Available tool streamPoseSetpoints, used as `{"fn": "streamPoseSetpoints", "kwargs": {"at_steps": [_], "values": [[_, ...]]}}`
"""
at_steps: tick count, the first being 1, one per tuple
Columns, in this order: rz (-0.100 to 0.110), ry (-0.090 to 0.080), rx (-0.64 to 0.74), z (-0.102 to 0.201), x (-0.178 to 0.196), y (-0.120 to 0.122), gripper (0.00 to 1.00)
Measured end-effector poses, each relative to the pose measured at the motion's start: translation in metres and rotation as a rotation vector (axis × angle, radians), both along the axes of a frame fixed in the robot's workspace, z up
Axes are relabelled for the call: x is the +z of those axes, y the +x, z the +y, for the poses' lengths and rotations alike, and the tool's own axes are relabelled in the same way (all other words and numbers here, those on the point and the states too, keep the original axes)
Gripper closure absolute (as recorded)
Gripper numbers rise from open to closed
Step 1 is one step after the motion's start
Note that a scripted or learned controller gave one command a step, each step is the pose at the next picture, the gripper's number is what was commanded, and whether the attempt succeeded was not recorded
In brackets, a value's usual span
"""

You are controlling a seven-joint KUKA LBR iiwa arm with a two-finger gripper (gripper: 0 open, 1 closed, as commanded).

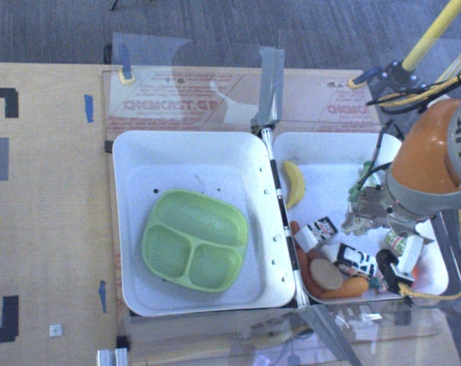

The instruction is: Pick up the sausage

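Observation:
The sausage is a reddish-orange length lying along the left wall of the right bin and curving into its near corner. A brown oval item partly covers it. My gripper hangs low over the middle of the right bin, above and to the right of the sausage and apart from it. The orange-banded wrist rises behind it. Its tips are lost against the clutter below, and nothing shows between them.
A yellow banana lies at the right bin's far left. Black-and-white packets, a small can and an orange piece crowd its near half. A green divided plate sits in the left bin.

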State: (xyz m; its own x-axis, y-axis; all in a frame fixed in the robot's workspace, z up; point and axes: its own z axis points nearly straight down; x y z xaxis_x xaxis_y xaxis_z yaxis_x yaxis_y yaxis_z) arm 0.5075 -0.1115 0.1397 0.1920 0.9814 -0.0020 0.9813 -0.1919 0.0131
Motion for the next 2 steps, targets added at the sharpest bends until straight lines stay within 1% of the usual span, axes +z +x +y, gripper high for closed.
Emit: {"fn": "streamPoseSetpoints", "kwargs": {"at_steps": [1, 2], "values": [[0.000, 0.000, 0.000, 0.000, 0.000, 0.000, 0.00], [0.005, 0.005, -0.439, -0.003, -0.053, 0.012, 0.00]]}}
